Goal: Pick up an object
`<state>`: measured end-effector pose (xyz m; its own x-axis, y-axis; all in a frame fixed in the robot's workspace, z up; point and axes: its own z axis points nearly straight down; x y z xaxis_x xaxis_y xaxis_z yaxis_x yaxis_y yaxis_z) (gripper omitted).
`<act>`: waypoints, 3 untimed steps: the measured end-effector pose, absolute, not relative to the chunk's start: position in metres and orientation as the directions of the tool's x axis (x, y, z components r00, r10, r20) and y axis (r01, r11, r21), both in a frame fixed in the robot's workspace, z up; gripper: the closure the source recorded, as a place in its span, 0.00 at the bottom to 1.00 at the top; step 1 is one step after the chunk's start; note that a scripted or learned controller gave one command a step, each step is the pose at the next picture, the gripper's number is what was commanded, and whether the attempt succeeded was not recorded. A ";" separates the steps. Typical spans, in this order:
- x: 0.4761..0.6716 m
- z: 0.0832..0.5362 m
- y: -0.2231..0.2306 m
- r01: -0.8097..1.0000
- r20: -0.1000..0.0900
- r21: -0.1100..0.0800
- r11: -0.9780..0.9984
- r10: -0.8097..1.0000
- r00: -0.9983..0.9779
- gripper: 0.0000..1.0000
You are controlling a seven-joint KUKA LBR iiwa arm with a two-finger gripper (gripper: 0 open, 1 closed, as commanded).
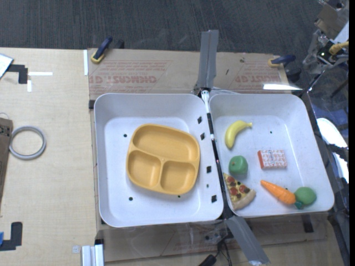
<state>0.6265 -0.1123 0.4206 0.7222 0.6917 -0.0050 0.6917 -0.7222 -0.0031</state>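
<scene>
Yellow tray (pixel 163 166) left; toy foods (pixel 238 165) right.

Right bin (pixel 299 107) contents: yellow banana (pixel 236 132), curved, lying towards the far left corner. Green apple (pixel 238 164) just below it. Pink-and-white wafer block (pixel 272 159) lying flat mid-bin. Pizza slice (pixel 239 192) at near left corner. Orange carrot (pixel 279 193) with green top, beside a green round fruit (pixel 305 195), near right corner.

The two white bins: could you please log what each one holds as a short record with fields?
left bin: yellow divided tray, lying flat
right bin: banana, green apple, pizza slice, pink block, carrot, green round item
touching: carrot's leafy end meets the green round item
bench, left of the bins: tape roll
</scene>
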 end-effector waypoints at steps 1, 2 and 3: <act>0.655 0.440 -0.125 0.614 -0.005 -0.002 -0.789 0.614 0.789 1.00; 0.631 0.440 -0.145 0.367 -0.005 -0.002 -0.930 0.367 0.930 1.00; 0.604 0.440 -0.130 0.198 -0.005 -0.001 -0.980 0.198 0.980 1.00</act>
